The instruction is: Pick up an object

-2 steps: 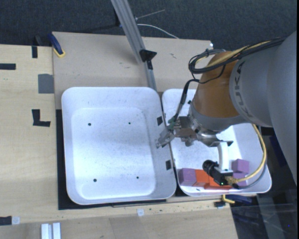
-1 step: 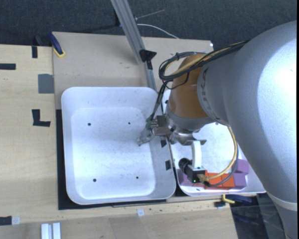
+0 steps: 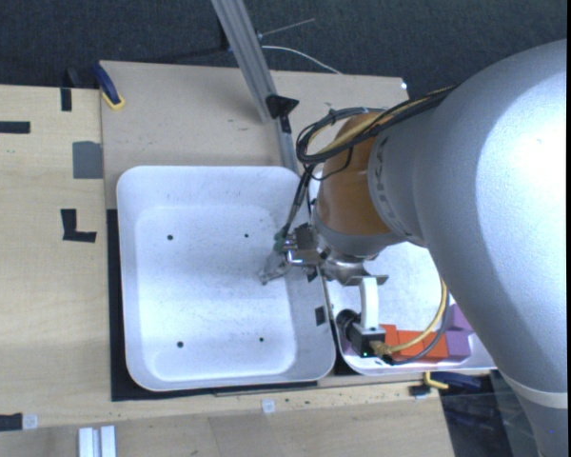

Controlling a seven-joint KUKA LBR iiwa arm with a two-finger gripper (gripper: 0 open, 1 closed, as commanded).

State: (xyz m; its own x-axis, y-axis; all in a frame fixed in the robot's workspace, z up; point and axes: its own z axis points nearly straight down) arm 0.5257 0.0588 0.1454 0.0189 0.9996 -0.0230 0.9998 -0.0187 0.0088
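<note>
In the camera view, the gripper (image 3: 274,267) is seen at frame centre, over the right wall of the left bin (image 3: 143,255). Whether it is clenched or released cannot be told. 2 objects are seen at lower right in the right bin (image 3: 411,282): an orange object (image 3: 428,348) and a purple object (image 3: 460,336).

Two objects can be seen, and both lie in the right bin (image 3: 406,284), close to its near edge. The first is an orange object (image 3: 411,342). It looks like a low block with straight sides, and it lies flat on the white floor of the bin, with its long side roughly along the near edge. The second is a pale purple object (image 3: 460,335). It lies just beside the orange object, toward the far right corner of the near edge, and the two seem to touch. The grey arm (image 3: 514,236) hides part of the purple object, so its full shape cannot be told.
</note>
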